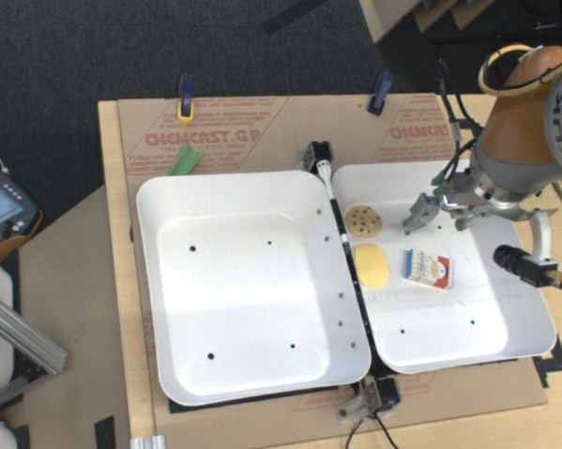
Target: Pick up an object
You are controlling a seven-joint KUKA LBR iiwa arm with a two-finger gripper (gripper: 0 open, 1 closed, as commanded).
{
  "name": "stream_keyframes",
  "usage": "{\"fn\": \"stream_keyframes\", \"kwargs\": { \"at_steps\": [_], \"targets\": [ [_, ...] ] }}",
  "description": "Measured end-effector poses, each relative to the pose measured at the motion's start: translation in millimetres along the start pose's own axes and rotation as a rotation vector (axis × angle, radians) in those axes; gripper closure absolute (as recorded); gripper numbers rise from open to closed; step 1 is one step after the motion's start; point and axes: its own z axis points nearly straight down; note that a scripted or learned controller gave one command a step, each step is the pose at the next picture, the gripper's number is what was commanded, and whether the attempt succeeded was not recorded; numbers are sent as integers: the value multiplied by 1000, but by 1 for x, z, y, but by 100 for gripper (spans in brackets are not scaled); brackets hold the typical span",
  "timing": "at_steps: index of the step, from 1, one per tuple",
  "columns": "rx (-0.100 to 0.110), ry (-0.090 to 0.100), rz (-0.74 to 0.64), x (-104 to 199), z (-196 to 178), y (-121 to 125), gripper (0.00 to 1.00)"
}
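Note:
Three things lie in the right bin (pixel 512 333). A round brown cookie (pixel 363 221) sits near its back left corner. A yellow rounded object (pixel 372 266) lies just in front of it, against the left wall. A small white, blue and red box (pixel 426 269) lies to the right of the yellow object. My gripper (pixel 441 222) hangs over the back of this bin, just behind the box and to the right of the cookie. Its fingers are spread open, with nothing between them.
The left bin (pixel 237 277) adjoins the right one along a black divider. A green piece (pixel 186 160) lies on the cardboard behind it, and blue clamps (pixel 380 92) hold the back edge. A black part (pixel 523 264) of the arm overhangs the right bin's right side.

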Motion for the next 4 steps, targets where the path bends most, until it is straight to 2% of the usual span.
{"fn": "stream_keyframes", "kwargs": {
  "at_steps": [1, 2, 3, 4],
  "targets": [
    [-7, -4, 4, -24, -127, 45, 0],
    [-10, -5, 3, -28, -310, 80, 0],
    [5, -3, 11, -75, -333, 43, 0],
    [3, -3, 10, -92, -381, -18, 0]
  ]
}}
